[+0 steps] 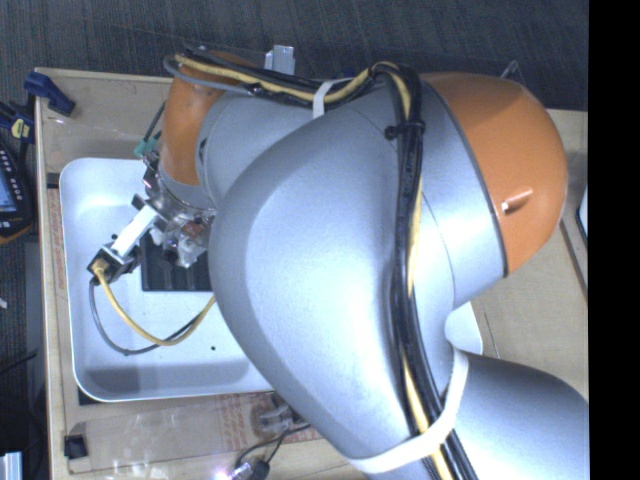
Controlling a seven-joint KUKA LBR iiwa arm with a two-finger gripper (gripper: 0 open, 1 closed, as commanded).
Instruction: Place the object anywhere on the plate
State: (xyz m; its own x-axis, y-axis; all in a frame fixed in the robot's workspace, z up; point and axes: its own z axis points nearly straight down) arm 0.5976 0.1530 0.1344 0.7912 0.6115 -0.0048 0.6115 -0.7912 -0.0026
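The white bin (90, 268) lies mostly open left of the tool (180, 243), whose grip I cannot tell.

No legible text, labels, brands or numbers anywhere; nothing on the arm (400, 268) or bin (75, 218) reads.

My bench (110, 433) is pale wood, set on a dark floor (100, 13). On it sits a shallow white bin (75, 268) toward the left, its far rim near the bench edge. A blue clamp (47, 90), I think, grips the bench's upper left corner. My own arm (340, 268) hides the rest.
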